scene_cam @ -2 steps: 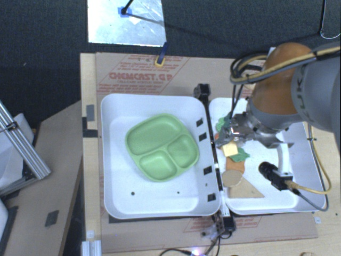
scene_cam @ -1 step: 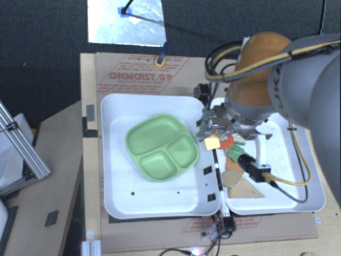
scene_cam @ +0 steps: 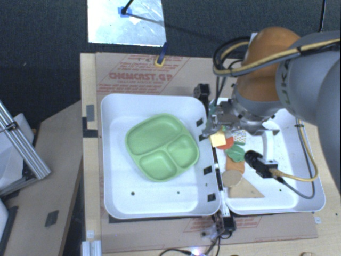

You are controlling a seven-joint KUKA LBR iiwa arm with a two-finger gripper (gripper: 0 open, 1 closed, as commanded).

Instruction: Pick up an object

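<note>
Camera view, right of centre: see hand (scene_cam: 212,122) low over right bin (scene_cam: 290,159), at its left wall; cannot tell its opening. Probably best to centre on yellow block (scene_cam: 218,140) just below, clear of red piece (scene_cam: 229,143), and descend straight

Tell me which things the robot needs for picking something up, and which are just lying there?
Probably for the job:
gripper
yellow block
green piece
tan disc
right bin that holds them

Just lying about:
green plate
left bin under it
silver sheet behind the bins
</note>
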